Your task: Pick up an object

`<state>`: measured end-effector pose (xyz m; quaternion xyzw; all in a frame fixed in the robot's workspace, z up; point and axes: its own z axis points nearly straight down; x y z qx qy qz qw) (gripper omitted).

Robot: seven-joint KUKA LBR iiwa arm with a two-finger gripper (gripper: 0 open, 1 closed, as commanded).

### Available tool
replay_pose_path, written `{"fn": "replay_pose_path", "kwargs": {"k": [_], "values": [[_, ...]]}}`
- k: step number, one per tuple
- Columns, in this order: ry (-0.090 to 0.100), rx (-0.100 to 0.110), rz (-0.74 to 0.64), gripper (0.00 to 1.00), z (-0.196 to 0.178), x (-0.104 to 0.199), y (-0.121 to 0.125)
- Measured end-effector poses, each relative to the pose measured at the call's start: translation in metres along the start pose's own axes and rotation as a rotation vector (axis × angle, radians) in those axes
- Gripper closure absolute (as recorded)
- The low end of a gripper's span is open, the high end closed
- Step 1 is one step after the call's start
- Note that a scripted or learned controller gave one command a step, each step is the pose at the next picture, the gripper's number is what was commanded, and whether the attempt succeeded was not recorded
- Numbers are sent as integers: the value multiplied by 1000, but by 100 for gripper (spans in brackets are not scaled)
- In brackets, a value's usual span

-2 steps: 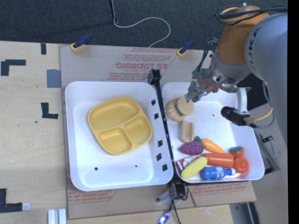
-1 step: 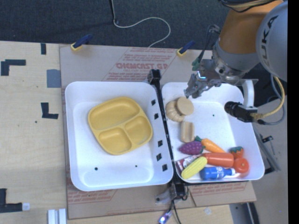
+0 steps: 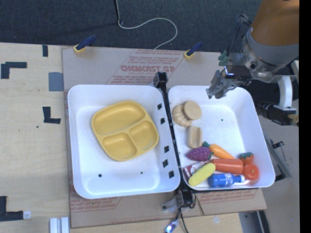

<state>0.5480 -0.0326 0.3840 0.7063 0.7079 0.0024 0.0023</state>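
My gripper (image 3: 216, 90) hangs over the far rim of the right bin (image 3: 252, 111), above its back left part, with nothing seen held in it. Toy foods lie in this bin. A tan round bread piece (image 3: 187, 113) and a tan block (image 3: 195, 136) sit near the left wall. Toward the front are purple grapes (image 3: 199, 153), a carrot (image 3: 221, 152), a red sausage (image 3: 228, 165), a tomato (image 3: 250, 172), a corn cob (image 3: 201, 174) and a blue bottle (image 3: 224, 180). The gripper is well behind and above all of them.
The left bin (image 3: 80, 144) holds a yellow divided plate (image 3: 125, 129). A black divider with clips (image 3: 166, 130) runs between the bins. The back right of the right bin's floor is bare white. A white cable (image 3: 146, 23) lies behind the bins.
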Motion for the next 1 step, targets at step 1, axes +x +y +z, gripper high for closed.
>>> {"fn": "replay_pose_path", "kwargs": {"k": [1], "values": [[2, 5, -6, 100, -33, 62, -34]]}}
